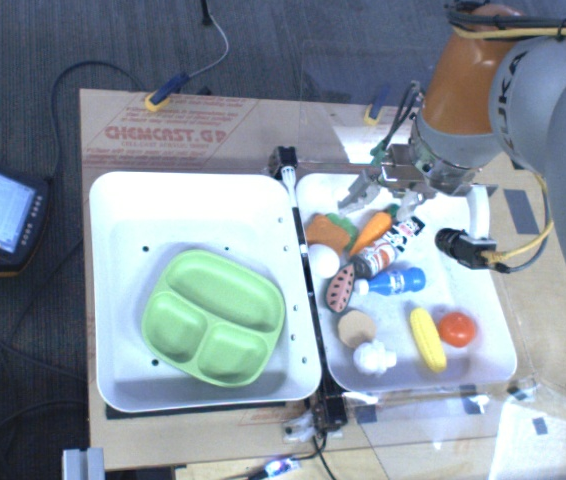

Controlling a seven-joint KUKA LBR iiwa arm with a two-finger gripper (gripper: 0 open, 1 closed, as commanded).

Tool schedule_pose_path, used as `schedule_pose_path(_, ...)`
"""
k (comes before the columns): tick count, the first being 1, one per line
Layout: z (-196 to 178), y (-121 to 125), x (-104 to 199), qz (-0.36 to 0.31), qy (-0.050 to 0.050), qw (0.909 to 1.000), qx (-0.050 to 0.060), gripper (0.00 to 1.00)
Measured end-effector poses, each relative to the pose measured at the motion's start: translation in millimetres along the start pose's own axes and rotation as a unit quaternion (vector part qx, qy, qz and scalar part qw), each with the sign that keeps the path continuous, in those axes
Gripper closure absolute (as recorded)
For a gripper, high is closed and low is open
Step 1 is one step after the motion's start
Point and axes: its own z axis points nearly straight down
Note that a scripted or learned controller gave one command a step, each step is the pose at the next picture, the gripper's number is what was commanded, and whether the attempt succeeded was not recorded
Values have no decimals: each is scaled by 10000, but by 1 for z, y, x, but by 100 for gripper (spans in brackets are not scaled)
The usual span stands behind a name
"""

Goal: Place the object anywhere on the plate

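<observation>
**Entry: pick pending, right bin**

My gripper (383,200) hangs upper right of centre, fingers spread wide, nothing between them. Carrot (371,231) lies directly below, tilted, crowded by the bottle (381,256). Green plate (215,316) waits lower left (three compartments, bare). Advice: descend straight, straddle the carrot only.

plate (213,318): green plastic, smooth, soft sheen | bins (123,218): white plastic, smooth, slightly glossy | worktop (173,133): brown cardboard-like sheet, matt, printed red | floor (43,28): grey carpet, rough weave | corn (425,338) and tomato (457,328): glossy plastic | arm (533,78): smooth grey shell, orange band satin
</observation>
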Motion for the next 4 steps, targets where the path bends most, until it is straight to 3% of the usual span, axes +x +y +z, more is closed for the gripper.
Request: schedule_pose_path(4,0,0,0,0,0,10000,0,0)
